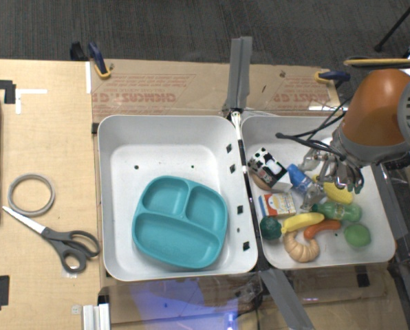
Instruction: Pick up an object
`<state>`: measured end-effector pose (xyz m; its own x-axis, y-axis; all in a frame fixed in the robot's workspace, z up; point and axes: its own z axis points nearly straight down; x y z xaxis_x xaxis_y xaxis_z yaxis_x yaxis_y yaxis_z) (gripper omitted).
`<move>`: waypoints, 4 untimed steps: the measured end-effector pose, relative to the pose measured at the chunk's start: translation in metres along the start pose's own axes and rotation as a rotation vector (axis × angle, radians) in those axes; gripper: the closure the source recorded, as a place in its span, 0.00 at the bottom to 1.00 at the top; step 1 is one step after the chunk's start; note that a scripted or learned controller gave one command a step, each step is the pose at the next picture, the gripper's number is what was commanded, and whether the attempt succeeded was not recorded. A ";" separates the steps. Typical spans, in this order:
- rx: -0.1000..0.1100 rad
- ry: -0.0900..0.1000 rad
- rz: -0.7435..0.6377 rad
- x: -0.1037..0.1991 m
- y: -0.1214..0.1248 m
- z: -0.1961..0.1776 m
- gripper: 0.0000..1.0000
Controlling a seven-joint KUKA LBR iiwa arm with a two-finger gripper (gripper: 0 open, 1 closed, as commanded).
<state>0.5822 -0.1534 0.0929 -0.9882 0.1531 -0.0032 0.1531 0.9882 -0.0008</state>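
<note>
**Fingers low over the toy-food pile, grip unconfirmed**

The fingers of the gripper (334,179) are seen as a metal cluster pointing down into the right bin (378,256); whether they are spread or closed cannot be told, since the tips are lost among the clutter, and nothing is seen held between them.

- A candidate for picking, a yellow lemon-like toy (340,194), lies just below the gripper, touching or nearly so. A blue piece (298,179) lies just to the camera-left of it.
- The other toys are heaped toward the bin's near side: a yellow banana (301,221), an orange carrot-like piece (323,228), a green ball (357,235), a dark green round piece (270,227), a tan croissant (301,247), a small printed carton (279,203) and a black-and-white cow toy (263,162). The crowding is judged to leave little clear room for a clean grasp.
- The left bin (115,157) holds a teal divided plate (181,221), lying flat.
- Scissors (57,237) and a tape roll (31,194) lie on the bench, well apart from the work.

The arm is brought in from the right, its orange band (375,108) above the bin's far corner, with the wrist angled steeply downward and dark cables trailing alongside.
</note>
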 end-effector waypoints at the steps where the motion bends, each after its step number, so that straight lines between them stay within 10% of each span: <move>1: 0.000 0.000 0.031 0.028 -0.009 0.000 0.00; 2: -0.001 0.001 0.093 0.038 0.041 0.000 0.00; 3: 0.000 -0.002 -0.103 0.005 -0.029 -0.061 0.00; 4: -0.001 0.000 -0.134 0.016 -0.052 0.001 0.00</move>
<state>0.5580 -0.2019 0.0923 -0.9998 0.0192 -0.0032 0.0192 0.9998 0.0001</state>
